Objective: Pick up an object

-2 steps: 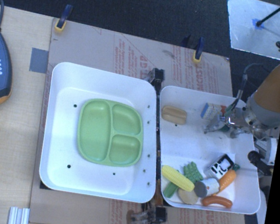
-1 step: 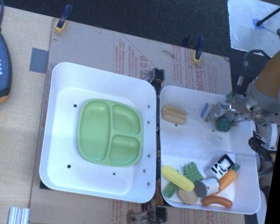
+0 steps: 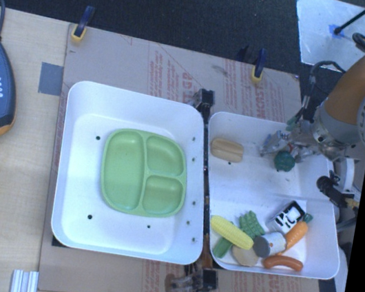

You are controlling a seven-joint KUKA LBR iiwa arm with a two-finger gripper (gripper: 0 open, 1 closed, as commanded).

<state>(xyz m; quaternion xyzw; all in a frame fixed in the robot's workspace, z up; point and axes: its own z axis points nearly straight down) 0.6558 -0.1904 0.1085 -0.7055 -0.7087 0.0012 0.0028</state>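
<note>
The gripper (image 3: 281,147) is hovering over the green ball (image 3: 284,162) at upper right. I cannot tell whether its claw is apart or together. It is needing to straddle the ball squarely.

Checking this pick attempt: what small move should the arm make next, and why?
Probably ease the gripper down over the dark green ball just beside it at the right bin's far end; it is the closest thing and lies apart from the crowded toy food pile.

Open floor mid right bin (image 3: 255,189), toys (image 3: 259,245) crowding its near corner, roll (image 3: 227,150) far-left
</note>
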